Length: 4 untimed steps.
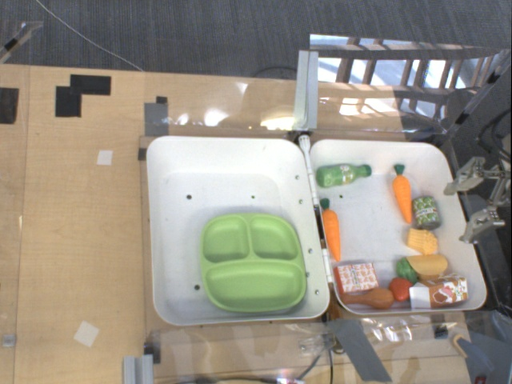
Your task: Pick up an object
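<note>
- down at the near edge of the right bin (456, 162) a row of toy food lines the front wall: a red-and-white box (357, 278), a brown sausage (378, 298) just in front of it, a small tomato (400, 288), and a carton (438, 293) lying on its side in the near right corner.
- just behind the carton sits a yellow cheese wedge (428, 264), with a green pepper (406, 268) touching its left side.
- left bin (172, 182) holds a green divided plate (253, 262), resting flat toward its near half, with three compartments.
- a little farther back in the right bin a corn piece (422, 240) lies beside a green-labelled can (426, 212), the two nearly touching.
- one carrot (330, 230) lies along the left wall of the right bin, leafy end pointing away from me.
- a second carrot (402, 197) lies to the left of the can, also lengthwise, green top at the far end.
- a green bottle (342, 174) lies on its side near the far left corner of that bin, cap pointing right.
- the gripper (478, 202) sits at the right rim of the right bin, beside the can and corn but apart from them; nothing is between its fingers, and i cannot tell how far apart they stand.
- beyond the bins a metal frame (392, 66) stands on the wooden bench (72, 214).
</note>
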Available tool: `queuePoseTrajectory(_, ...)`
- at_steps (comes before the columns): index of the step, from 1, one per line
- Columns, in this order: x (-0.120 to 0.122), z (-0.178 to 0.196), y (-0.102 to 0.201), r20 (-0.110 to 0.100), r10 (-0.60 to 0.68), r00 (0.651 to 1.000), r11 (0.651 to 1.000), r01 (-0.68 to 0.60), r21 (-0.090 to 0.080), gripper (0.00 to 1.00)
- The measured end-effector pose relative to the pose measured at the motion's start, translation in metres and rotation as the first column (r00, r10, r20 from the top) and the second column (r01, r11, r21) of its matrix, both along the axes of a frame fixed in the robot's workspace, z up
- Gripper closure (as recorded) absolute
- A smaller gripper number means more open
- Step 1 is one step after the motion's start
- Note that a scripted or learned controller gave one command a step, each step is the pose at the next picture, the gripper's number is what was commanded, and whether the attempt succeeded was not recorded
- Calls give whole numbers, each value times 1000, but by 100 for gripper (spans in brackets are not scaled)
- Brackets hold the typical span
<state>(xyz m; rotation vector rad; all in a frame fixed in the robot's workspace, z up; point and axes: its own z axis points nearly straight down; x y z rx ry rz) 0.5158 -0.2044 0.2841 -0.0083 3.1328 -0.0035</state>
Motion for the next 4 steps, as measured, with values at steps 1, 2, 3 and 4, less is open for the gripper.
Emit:
queuePoseTrajectory(1,-3,-183,7,7,133,991,991,-133,-5,0)
queuePoseTrajectory(2,71,-195,46,7,155,988,988,-155,0,0)
queuePoseTrajectory(3,76,-178,46,23,160,987,987,-160,-7,100)
queuePoseTrajectory(4,-6,-191,46,11,391,920,920,-391,-11,100)
